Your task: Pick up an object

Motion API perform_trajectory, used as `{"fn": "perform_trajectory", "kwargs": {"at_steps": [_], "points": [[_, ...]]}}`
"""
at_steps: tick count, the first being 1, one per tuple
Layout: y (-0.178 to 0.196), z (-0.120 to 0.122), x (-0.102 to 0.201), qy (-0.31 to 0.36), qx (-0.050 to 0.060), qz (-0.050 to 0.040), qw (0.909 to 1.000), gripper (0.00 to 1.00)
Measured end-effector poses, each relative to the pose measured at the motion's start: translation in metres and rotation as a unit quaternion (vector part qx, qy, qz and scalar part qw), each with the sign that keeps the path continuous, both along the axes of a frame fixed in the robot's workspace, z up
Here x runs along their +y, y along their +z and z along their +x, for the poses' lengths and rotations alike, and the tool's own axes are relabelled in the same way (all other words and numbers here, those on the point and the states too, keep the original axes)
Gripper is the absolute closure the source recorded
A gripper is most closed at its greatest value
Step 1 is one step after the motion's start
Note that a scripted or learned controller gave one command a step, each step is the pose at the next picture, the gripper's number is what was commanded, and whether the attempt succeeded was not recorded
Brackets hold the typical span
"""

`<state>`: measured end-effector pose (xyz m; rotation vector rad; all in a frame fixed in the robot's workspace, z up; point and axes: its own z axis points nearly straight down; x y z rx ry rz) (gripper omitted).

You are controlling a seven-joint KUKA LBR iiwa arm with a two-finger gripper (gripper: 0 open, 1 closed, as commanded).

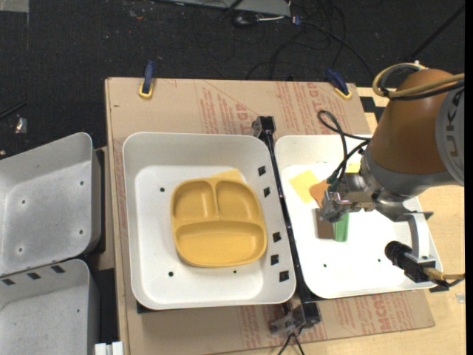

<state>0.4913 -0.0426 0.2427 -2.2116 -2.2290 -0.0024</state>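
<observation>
We see the arm (414,128) reaching in from the right side of the bench (192,102), its broad orange section hanging over the far right part of the right bin (358,272). The wrist turns down and towards the left. It brings the gripper (338,207) low over the middle of that bin, nearer its left wall than its right. From this angle we cannot tell how wide the gripper stands or whether it has hold of anything.

Directly under the gripper, a green block (341,230) and a brown block (325,225) stand side by side, touching or nearly so, with the brown one on the left. Just beyond them, towards the bin's far left corner, an orange piece (318,191) lies against a flat yellow piece (304,183).

The left bin (142,198) holds a yellow divided plate (219,222) at its centre, right way up with three compartments.

The two bins sit edge to edge on a brown cardboard sheet with red print that covers the bench. Two clamps (147,80) with blue and yellow parts grip the sheet's far edge. Past the bench's left edge lie more white trays (44,191). The floor around it is dark, with cables (310,46) running beyond the far edge.
</observation>
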Motion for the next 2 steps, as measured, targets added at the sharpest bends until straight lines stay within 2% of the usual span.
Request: {"fn": "perform_trajectory", "kwargs": {"at_steps": [1, 2], "points": [[0.006, 0.004, 0.058, 0.0, 0.0, -0.0004, 1.0, 1.0], [-0.007, -0.001, 0.115, 0.0, 0.002, -0.0005, 1.0, 1.0]]}}
